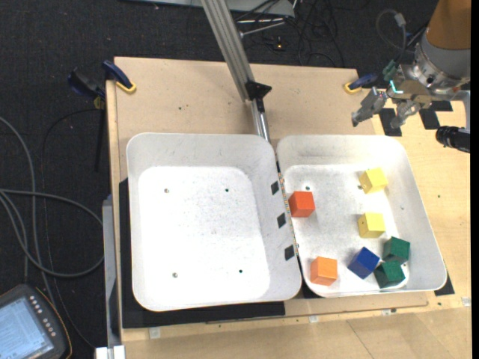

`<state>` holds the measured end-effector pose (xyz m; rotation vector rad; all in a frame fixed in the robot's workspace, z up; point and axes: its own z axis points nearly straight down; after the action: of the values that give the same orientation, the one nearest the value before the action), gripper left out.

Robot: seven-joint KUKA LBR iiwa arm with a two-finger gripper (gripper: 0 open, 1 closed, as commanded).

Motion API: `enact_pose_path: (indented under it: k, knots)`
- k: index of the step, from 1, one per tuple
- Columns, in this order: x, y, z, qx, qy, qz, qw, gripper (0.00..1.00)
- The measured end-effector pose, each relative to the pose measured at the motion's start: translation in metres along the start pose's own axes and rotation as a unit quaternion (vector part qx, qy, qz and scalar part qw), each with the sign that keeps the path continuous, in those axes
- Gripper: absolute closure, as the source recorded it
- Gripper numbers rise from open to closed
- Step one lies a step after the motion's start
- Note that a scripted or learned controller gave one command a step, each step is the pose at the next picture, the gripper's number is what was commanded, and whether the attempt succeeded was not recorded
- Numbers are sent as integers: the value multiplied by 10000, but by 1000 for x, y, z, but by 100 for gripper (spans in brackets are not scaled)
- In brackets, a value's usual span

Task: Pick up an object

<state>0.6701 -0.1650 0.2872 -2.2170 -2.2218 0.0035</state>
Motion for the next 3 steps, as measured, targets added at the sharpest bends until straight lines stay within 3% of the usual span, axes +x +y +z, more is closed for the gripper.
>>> enact_pose_path:
  k: [1, 3]
  knots:
    - [0, 1, -3, -19, -8, -8, 10000, 0]
    - [4, 1, 102, 11, 1, -1, 10000, 0]
